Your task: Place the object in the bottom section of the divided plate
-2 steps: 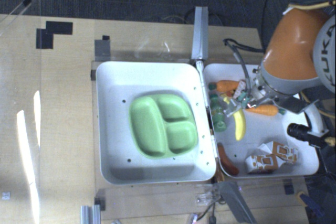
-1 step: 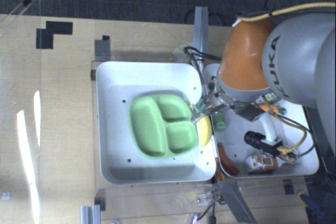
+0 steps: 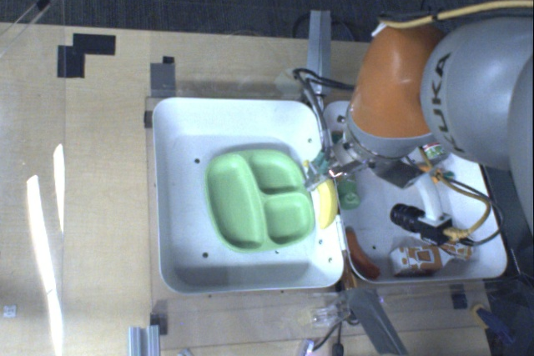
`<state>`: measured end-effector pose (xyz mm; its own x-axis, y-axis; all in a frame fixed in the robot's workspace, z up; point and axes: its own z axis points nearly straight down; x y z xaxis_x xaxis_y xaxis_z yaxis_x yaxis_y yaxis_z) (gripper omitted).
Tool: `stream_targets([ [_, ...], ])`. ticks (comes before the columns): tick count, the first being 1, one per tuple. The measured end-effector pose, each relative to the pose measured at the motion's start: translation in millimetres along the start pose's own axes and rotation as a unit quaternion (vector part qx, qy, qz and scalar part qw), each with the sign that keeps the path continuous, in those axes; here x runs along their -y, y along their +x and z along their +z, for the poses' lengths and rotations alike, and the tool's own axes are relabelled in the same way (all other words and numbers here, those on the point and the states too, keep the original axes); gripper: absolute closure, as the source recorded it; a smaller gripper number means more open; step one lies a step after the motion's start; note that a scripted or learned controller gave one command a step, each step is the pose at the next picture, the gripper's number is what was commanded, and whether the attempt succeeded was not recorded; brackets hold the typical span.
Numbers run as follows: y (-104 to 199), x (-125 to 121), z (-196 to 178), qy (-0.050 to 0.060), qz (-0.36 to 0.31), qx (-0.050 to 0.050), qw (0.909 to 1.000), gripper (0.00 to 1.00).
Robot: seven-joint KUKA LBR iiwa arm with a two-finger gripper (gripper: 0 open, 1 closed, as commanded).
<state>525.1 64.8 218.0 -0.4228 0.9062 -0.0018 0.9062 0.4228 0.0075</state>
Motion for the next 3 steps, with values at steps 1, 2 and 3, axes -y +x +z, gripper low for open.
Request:
stream_targets([
  [1, 42, -58, 18, 0.002, 0.069, 0.000, 0.9976, 1.00],
  [2, 72, -42, -7, 0.002, 0.128, 0.000, 0.9917, 1.00],
  [3, 86, -33, -7, 0.003, 0.188, 0.000, 0.9821, 1.00],
])
